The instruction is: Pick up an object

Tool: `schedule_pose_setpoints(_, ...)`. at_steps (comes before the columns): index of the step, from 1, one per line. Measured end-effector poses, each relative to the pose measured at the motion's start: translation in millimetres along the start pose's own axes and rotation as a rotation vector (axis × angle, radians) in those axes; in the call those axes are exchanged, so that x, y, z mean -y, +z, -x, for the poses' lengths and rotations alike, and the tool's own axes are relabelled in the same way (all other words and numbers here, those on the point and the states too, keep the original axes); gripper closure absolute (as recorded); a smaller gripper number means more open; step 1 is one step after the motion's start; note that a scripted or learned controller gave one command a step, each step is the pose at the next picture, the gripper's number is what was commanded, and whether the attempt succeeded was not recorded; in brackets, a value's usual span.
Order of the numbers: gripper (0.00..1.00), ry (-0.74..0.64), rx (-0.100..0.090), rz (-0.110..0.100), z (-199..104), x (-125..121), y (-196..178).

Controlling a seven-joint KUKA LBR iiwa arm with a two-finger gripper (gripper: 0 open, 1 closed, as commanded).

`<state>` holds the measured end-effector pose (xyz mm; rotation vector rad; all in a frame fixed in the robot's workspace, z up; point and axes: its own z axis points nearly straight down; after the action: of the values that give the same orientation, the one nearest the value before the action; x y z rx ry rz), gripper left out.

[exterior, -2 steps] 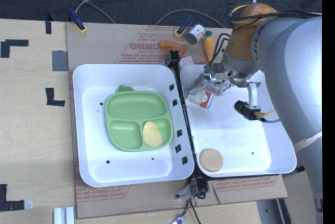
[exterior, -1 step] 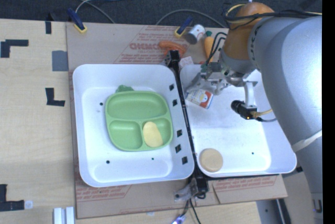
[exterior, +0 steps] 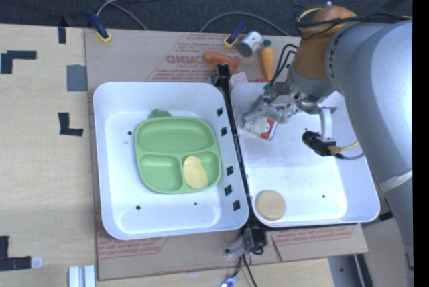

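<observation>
In the right bin, my gripper hangs low over the far left part, just above a small white and red carton. The carton lies tilted on the bin floor, partly under the gripper, and I cannot see whether the two touch. A round tan biscuit rests at the bin's near left corner. The left bin holds a green divided plate with a yellow piece in its near right compartment.
Behind the bins on the cardboard lie a carrot, an orange sausage-like toy and a small white cup. Black clips line the wall between the bins. The arm's grey body covers the right bin's far right side.
</observation>
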<state>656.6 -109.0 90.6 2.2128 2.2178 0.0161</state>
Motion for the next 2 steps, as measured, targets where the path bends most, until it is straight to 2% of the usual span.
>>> schedule_pose_setpoints(1, 0.00, 0.003, 0.004, 0.001, -8, 15, 0)
schedule_pose_setpoints(2, 0.00, 0.000, -0.001, -0.007, 1, -10, 1)
